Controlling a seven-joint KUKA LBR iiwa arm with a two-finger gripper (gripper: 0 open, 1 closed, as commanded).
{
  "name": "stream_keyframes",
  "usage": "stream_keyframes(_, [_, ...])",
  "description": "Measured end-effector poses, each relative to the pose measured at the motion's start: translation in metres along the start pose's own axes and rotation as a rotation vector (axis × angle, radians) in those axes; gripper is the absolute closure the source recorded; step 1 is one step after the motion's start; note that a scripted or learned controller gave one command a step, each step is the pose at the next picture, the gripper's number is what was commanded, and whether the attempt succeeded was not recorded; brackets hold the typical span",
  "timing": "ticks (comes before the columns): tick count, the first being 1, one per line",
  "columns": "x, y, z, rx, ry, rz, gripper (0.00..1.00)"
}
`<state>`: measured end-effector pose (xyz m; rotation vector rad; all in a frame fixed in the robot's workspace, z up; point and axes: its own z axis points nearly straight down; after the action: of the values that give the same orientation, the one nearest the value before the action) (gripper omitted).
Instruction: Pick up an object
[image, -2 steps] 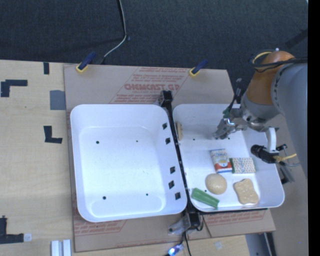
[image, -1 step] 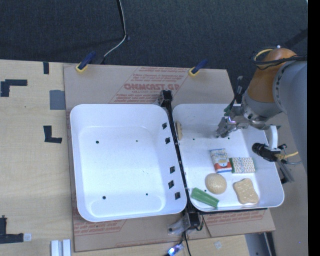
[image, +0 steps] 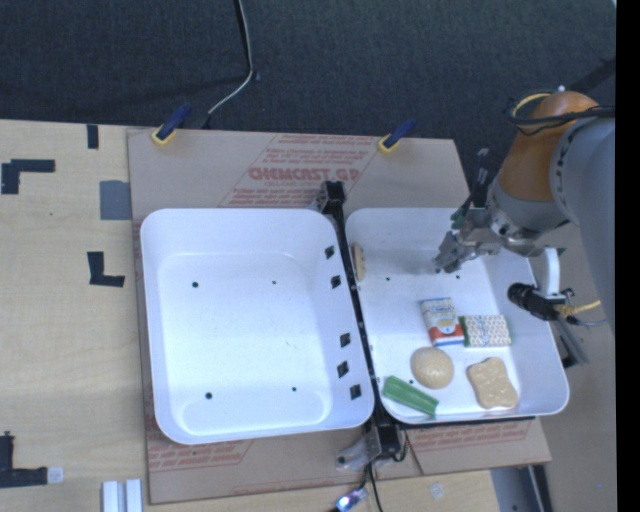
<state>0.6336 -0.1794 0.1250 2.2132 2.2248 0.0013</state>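
Observation:
My gripper hangs over the upper part of the right bin, above bare white floor. Nothing shows between its fingers. Below it lie a small orange and white box, a patterned flat packet, a pale round object, a tan biscuit-shaped piece and a green bar. A small tan item rests against the bin's left wall.
The left bin sits beside the right one, joined by black clips along the divider. Both rest on a cardboard sheet held by blue and yellow clamps. The grey arm with its orange band enters from the right.

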Motion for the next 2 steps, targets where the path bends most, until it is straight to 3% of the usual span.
stream_keyframes(1, [0.048, 0.037, -0.151, -0.014, 0.000, -0.002, 1.00])
stream_keyframes(2, [0.045, 0.033, -0.140, 0.004, 0.000, 0.004, 0.00])
